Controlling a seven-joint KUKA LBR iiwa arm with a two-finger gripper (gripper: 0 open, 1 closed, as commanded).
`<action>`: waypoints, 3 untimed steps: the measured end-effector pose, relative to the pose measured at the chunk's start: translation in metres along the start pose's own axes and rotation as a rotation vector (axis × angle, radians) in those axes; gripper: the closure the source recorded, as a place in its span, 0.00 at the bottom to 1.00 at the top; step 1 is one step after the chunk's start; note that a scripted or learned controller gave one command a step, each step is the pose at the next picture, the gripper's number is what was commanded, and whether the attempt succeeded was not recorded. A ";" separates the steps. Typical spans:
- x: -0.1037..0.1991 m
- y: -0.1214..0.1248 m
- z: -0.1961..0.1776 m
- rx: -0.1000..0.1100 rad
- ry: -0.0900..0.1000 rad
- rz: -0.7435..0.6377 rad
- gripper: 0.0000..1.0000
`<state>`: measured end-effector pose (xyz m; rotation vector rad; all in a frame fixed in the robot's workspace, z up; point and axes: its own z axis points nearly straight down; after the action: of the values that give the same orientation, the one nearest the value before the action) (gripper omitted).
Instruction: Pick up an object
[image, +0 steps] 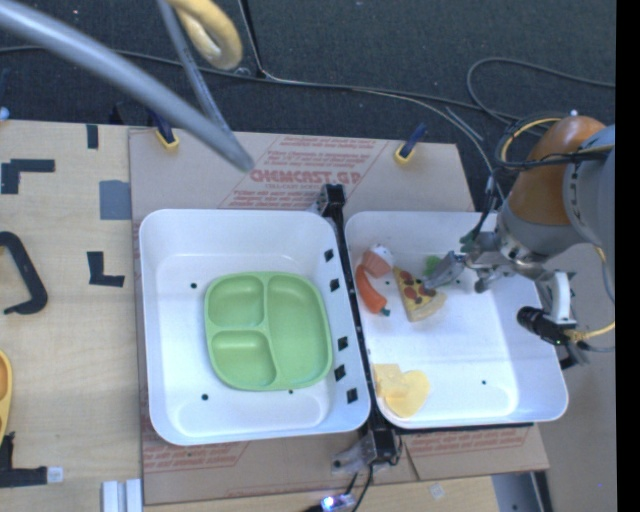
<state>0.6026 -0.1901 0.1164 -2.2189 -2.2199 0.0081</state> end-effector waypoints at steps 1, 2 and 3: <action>0.001 0.001 -0.013 -0.004 0.000 -0.003 1.00; -0.008 0.001 -0.062 -0.009 0.000 -0.001 1.00; -0.016 -0.001 -0.111 -0.010 0.000 -0.001 1.00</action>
<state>0.6024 -0.2063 0.2279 -2.2228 -2.2263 -0.0031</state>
